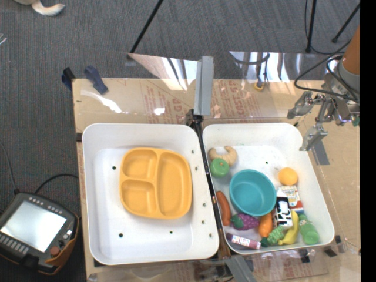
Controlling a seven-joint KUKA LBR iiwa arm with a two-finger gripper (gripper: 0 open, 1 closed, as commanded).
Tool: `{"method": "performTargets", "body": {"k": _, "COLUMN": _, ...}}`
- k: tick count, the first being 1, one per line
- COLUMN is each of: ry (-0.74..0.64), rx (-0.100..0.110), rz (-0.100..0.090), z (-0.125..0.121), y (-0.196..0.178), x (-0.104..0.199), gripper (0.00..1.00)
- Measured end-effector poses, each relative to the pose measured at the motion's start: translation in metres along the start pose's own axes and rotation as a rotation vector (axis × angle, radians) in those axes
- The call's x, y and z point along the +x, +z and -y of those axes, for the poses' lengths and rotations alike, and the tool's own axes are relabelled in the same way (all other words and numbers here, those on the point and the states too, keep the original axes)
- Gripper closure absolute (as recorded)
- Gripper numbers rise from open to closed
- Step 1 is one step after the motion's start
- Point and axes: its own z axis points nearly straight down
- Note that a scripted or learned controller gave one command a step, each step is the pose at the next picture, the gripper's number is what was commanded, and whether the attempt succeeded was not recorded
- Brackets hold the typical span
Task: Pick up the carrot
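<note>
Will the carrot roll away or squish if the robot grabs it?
The carrot looks like a hard toy, so probably no squishing. Its tapered, smooth shape might slip. The bowl and grapes crowd it, so it likely won't roll far.

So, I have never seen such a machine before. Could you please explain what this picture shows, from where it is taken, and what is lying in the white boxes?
It is one picture, taken by a fixed camera above a bench, looking down at a slant. The metal parts at the upper right are the gripper of a robot arm, a claw for picking things up. It hangs above the far right corner of the right bin and holds nothing.

Two shallow white bins stand side by side. The left bin holds a yellow divided plate. The right bin holds toy food: a teal bowl, an orange, a green apple, purple grapes, a banana and the carrot, which the arm should pick up. The carrot lies just below the bowl, untouched.
</note>
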Motion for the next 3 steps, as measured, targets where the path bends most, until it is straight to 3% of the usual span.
{"method": "performTargets", "body": {"k": 1, "ry": 0.224, "rx": -0.003, "rz": -0.013, "z": -0.037, "y": 0.136, "x": 0.1, "gripper": 0.0}}
{"method": "performTargets", "body": {"k": 2, "ry": 0.383, "rx": 0.0, "rz": 0.047, "z": -0.034, "y": 0.166, "x": 0.148, "gripper": 0.0}}
{"method": "performTargets", "body": {"k": 3, "ry": 0.431, "rx": 0.0, "rz": 0.031, "z": -0.065, "y": 0.172, "x": 0.136, "gripper": 0.0}}
